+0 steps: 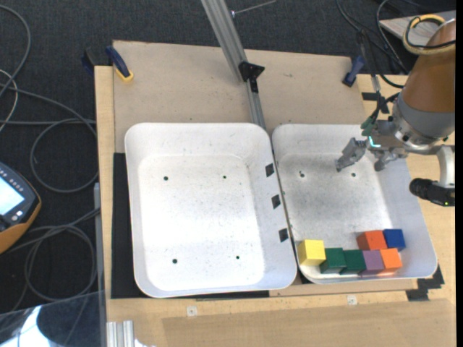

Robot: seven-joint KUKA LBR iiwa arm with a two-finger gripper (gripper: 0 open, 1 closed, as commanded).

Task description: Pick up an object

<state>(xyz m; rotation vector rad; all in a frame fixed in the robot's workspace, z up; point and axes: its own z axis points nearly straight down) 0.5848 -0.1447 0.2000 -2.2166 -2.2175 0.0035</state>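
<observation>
Presently, item: gripper (366,157), fingers spread and empty, hung over the right bin (329,204)'s far end. Coloured blocks (358,254) sat clustered at its near edge. You needed a descent on the isolated yellow block (312,250).

1. Bench (181,78): centre of the frame, bearing two bins side by side.
2. Left bin (145,143): centre-left.
3. Right bin (325,194): centre-right, touching the left bin along its edge.
4. Blocks (354,253): clustered in the right bin's lower corner, touching one another.
5. Gripper (364,155): above the right bin's upper part, well apart from the blocks.
6. Pole (228,35): slanting from the top centre down to the bench behind the bins.
7. Cables (43,121): on the floor, left of the bench.
</observation>
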